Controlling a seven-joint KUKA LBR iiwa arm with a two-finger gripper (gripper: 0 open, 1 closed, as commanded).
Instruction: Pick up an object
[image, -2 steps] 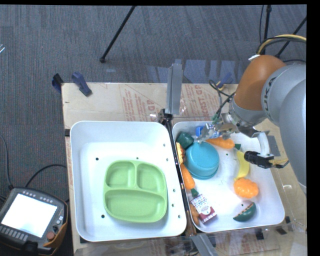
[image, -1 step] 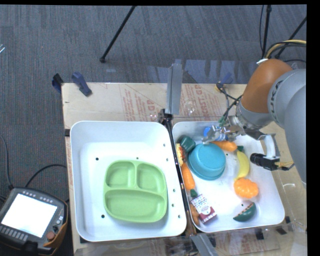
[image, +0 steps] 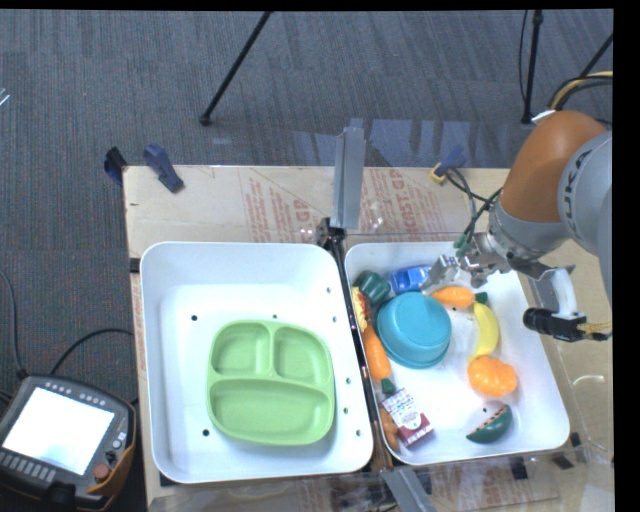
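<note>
Gripper (image: 447, 272), finger state indeterminable, low over right bin (image: 545, 400), just beside blue bowl (image: 414, 330) and small orange fruit (image: 455, 296); banana (image: 485, 328) nearby.

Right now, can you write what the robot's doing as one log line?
gripper: over right bin, far end | nearest: small orange item, blue bowl | held: nothing seen | left bin: green tray

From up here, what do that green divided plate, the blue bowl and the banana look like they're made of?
The green divided plate looks like moulded plastic: one even colour, matte, with soft rounded ridges. The blue bowl also seems plastic, smooth with a faint sheen on its rim. The banana is probably a plastic toy: uniform yellow, slightly glossy, without blemishes.
</note>
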